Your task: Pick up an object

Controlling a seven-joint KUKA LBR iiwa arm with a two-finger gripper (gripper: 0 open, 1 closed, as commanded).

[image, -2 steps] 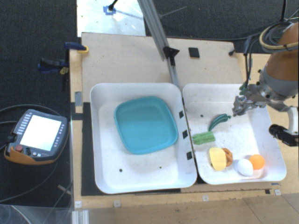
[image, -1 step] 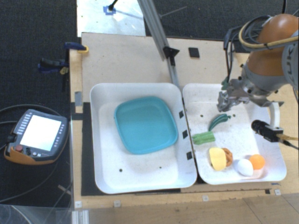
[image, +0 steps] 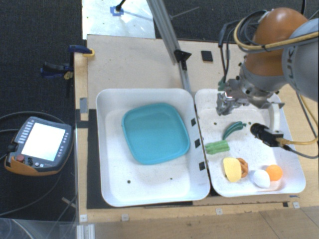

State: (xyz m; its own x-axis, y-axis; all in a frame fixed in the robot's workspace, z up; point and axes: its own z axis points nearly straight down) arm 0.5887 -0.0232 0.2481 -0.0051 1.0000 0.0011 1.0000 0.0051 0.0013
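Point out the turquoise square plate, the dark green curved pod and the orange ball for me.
turquoise square plate [image: 155, 132], camera view, centre of its flat face.
dark green curved pod [image: 233, 129], camera view, middle of its length.
orange ball [image: 274, 173], camera view, top of the ball.

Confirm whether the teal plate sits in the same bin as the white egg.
No, the teal plate lies in the left bin, the white egg in the right bin.

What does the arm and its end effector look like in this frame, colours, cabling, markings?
Grey KUKA arm with a bulbous orange band above the wrist. Yellow and black cables loop beside the band. The metallic silver two-finger gripper hangs from a grey wrist flange. Part of dark lettering shows on the grey link.
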